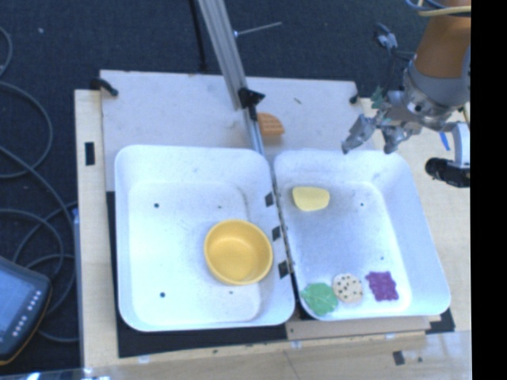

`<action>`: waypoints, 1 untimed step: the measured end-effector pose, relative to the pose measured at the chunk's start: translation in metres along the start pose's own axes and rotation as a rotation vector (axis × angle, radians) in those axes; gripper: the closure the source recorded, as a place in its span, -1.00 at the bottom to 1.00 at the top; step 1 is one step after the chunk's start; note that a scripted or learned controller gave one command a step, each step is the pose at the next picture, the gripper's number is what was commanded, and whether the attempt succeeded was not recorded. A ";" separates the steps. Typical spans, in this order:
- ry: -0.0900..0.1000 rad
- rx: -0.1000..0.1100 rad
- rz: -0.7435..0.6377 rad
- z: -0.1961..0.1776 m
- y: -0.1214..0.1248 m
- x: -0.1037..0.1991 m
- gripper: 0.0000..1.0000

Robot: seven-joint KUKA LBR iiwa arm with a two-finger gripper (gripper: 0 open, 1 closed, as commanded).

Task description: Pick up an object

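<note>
— Tool [372, 142] position, relative to the right bin [412, 212]?
— It hangs over that bin's far rim, near the far right corner. Its two fingers [352, 139] are spread apart with nothing between them.
— And the things inside the right bin?
— A yellow piece [310, 199] lies near the bin's far left part. Along its near wall sit a green piece [319, 298], a spotted cookie [347, 288] and a purple piece [383, 286], side by side, the cookie between the other two.
— Left of the right bin?
— The left bin [158, 212] touches it and holds a yellow bowl [238, 252], upright. An orange thing [270, 125] lies on the counter [158, 101] beyond both bins.
</note>
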State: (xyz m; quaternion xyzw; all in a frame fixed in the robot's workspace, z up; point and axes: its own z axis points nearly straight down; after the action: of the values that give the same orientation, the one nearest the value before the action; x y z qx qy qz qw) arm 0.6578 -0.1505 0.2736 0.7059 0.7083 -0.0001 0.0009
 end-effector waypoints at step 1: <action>-0.001 0.000 -0.001 0.000 0.000 0.000 -1.00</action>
State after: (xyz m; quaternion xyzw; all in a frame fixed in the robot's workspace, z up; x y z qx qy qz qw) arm 0.6577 -0.1509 0.2736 0.7057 0.7085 -0.0006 0.0010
